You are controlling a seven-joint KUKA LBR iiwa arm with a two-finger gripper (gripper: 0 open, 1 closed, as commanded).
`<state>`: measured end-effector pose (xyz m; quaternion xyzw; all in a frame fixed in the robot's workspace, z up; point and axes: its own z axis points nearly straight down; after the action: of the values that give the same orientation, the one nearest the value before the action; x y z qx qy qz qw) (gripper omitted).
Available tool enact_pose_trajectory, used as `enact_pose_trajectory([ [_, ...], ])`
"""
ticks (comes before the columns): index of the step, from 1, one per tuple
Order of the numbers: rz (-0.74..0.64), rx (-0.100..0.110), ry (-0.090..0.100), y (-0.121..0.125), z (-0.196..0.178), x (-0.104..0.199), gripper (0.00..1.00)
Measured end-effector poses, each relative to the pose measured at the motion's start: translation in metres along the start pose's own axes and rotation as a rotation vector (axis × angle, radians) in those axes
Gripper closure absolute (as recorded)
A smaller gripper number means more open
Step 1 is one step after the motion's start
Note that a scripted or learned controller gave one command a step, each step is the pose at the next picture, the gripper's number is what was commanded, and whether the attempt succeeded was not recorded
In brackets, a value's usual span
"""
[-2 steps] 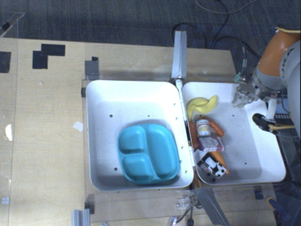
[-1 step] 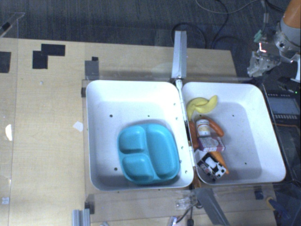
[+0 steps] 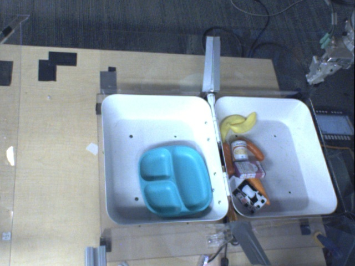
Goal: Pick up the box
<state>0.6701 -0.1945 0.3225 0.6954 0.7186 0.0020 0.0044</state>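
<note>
The box [image 3: 249,194], black and white with orange, lies at the near left corner of the right bin [image 3: 299,148]. Behind it sit a small bottle [image 3: 241,150] and a yellow banana [image 3: 238,124]. A blue tray [image 3: 175,180] fills the left bin [image 3: 119,143]. The pincer [image 3: 328,57] hangs far off beyond the bins, gripping nothing.

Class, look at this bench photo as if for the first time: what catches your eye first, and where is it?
The bright blue sectioned tray stands out, lying in the left bin toward its near side. Next comes the cluster against the left wall of the right bin: a yellow banana at the far end, a small jar below it, and a black and white box nearest the camera.
</note>
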Motion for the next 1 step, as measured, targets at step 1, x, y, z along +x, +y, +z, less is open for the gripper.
enact_pose_trajectory([
  [1, -0.402, 0.001, 0.001, -0.0001, 0.0466, 0.0001, 1.0],
])
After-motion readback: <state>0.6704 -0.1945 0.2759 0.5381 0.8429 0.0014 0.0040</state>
